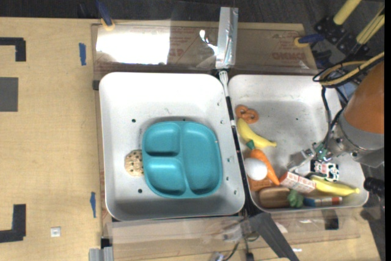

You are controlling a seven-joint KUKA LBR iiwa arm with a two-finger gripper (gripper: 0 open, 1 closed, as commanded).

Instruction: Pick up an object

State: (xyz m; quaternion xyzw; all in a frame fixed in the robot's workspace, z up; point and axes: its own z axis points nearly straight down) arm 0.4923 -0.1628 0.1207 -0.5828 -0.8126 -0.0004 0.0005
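The right bin (287, 101) holds a pile of toy food along its left and front sides: an orange pretzel (246, 112), a yellow banana (252, 135), a white egg (256, 170), an orange carrot (266, 163), a brown bread piece (273, 196), and a yellow item (333, 186) at the front right. My gripper (322, 162) is low in the right bin's front right part, just above the yellow item and a red-and-white packet (299, 180). Nothing is visibly held between the fingers.
The left bin (122, 101) carries a teal divided plate (181, 157) with a cookie (134, 162) at its left edge. The grey arm with its orange band (369, 107) enters from the right. A taped clear panel (183, 40) stands behind the bins.
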